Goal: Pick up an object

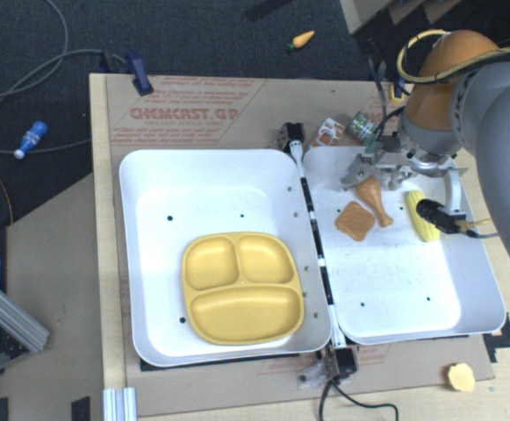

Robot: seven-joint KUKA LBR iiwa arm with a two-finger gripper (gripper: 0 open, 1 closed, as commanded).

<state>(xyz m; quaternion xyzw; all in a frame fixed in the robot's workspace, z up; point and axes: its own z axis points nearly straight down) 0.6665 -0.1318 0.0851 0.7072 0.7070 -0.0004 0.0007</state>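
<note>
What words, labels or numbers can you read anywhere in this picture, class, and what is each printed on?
"GHCHCAST.GP", roughly, in red print on the cardboard sheet under the bins; the letters are blurred, so the reading is uncertain.
Smaller red lines above and below it: too blurred to read.
Packet and can labels: too small to read.

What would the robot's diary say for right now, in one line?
stage: reaching | gripper: low in right bin, over drumstick | nothing seen held | nearby: corn, brown piece | left bin: yellow tray

Robotics lab: cardboard-topped bench (193, 103), loose cables (26, 60), white bins (149, 182)
</note>
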